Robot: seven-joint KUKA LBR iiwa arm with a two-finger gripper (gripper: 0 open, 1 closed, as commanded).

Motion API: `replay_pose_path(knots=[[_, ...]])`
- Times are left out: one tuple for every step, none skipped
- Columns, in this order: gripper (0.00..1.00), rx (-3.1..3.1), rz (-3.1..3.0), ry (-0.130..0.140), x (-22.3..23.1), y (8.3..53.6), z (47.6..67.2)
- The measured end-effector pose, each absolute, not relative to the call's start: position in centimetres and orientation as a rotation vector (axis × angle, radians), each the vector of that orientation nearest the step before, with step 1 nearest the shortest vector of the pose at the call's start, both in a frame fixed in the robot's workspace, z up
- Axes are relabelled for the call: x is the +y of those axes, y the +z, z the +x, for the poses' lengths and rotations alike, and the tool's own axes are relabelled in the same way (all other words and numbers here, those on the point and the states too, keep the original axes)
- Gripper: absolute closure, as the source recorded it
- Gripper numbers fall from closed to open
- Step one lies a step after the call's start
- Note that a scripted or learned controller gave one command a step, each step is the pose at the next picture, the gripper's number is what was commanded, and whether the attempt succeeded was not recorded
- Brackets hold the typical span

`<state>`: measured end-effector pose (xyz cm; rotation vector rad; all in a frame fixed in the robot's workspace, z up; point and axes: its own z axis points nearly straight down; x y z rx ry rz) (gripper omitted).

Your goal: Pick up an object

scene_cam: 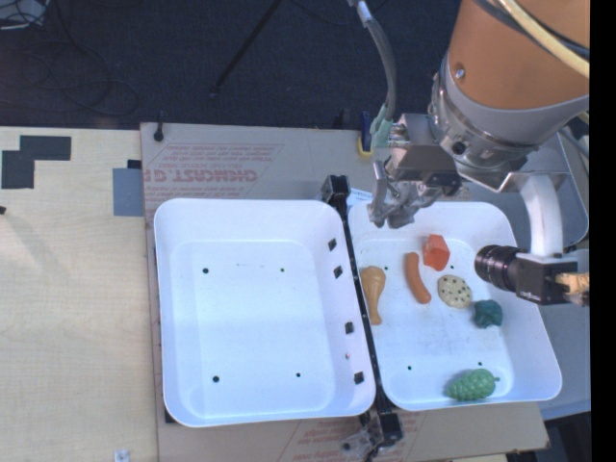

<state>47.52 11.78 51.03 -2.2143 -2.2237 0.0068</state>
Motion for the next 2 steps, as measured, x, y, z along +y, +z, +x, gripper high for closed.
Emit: replay_pose_path(knots=[[1.00,-2.224,-2.217,0.002,14.4,53.8,47.6],[1.00,-2.227,-2.213,0.005,20.5,53.7,47.6]])
